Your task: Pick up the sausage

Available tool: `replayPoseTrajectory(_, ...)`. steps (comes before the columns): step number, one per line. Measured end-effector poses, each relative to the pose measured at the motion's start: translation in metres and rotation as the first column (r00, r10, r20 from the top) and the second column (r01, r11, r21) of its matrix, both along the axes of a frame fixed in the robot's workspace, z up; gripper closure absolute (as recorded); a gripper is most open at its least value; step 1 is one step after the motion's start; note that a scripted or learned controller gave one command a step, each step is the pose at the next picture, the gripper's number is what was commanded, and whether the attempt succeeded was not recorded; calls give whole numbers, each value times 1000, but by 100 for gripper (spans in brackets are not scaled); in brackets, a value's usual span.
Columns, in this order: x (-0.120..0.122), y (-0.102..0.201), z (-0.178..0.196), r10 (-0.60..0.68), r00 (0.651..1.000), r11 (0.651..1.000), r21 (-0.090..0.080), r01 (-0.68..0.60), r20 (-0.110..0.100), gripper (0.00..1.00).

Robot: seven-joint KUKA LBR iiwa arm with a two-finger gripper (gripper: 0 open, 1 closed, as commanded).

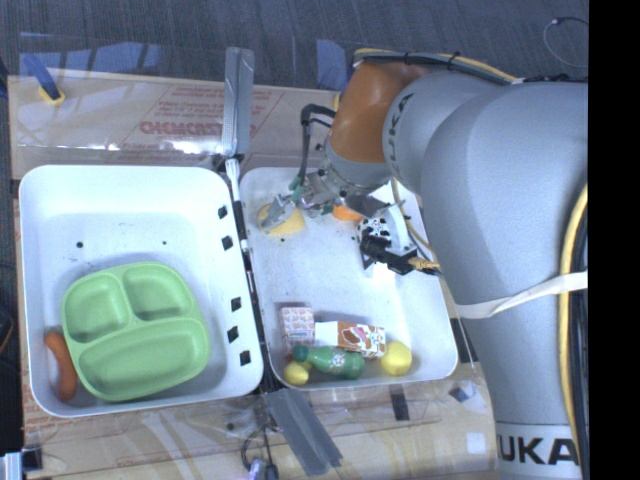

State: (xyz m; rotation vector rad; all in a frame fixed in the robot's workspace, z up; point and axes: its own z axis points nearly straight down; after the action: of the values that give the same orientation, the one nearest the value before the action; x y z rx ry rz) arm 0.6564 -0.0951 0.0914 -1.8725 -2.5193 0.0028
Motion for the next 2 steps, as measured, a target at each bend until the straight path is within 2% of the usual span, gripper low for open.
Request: replayPoseTrajectory(2,0,0,1,0,1000,1000,0,0,1,0)
